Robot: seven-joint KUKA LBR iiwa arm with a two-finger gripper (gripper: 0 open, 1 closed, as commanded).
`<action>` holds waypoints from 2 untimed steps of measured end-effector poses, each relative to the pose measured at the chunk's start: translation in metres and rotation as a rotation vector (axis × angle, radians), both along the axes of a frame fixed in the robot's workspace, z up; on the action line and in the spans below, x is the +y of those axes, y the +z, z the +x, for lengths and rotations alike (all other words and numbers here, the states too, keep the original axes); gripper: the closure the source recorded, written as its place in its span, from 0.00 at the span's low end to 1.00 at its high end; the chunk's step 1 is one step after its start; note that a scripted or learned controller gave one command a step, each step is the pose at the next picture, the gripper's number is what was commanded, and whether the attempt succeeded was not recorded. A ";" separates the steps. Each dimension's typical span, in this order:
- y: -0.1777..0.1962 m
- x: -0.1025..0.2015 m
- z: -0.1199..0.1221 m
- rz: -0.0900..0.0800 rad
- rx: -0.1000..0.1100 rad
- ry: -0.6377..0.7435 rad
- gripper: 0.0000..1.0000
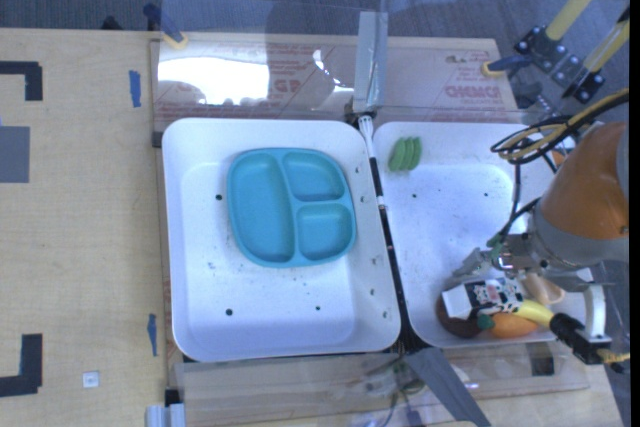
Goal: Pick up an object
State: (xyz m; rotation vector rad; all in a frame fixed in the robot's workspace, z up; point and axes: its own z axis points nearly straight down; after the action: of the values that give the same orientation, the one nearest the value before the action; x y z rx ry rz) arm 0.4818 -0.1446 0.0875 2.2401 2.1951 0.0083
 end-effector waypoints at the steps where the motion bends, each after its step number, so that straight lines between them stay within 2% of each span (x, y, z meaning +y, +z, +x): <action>1: 0.001 0.012 -0.001 -0.001 0.004 0.327 0.00; 2: 0.012 0.011 0.001 -0.004 -0.002 0.325 1.00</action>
State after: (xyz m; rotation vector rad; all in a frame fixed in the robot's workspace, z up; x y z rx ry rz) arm 0.4827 -0.1332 0.0996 1.8539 2.5254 0.0074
